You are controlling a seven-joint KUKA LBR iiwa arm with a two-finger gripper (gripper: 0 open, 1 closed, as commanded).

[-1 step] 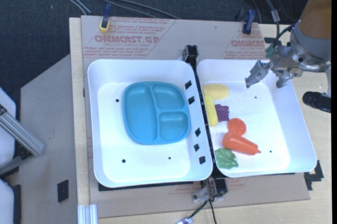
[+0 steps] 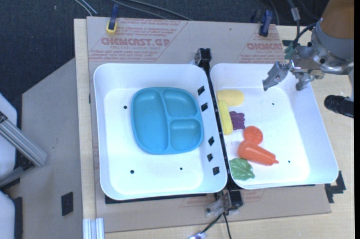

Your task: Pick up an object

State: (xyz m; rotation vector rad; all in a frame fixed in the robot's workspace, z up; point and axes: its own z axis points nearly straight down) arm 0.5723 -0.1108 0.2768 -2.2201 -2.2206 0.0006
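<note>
The gripper hovers, jaws spread and holding nothing, over the right bin; approach stage, and next it must descend onto the carrot.

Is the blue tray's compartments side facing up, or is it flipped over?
Facing up: the blue tray lies flat in the left bin, its three recessed compartments visible.

Tray in left bin; toy foods clustered along right bin's left side.
</note>
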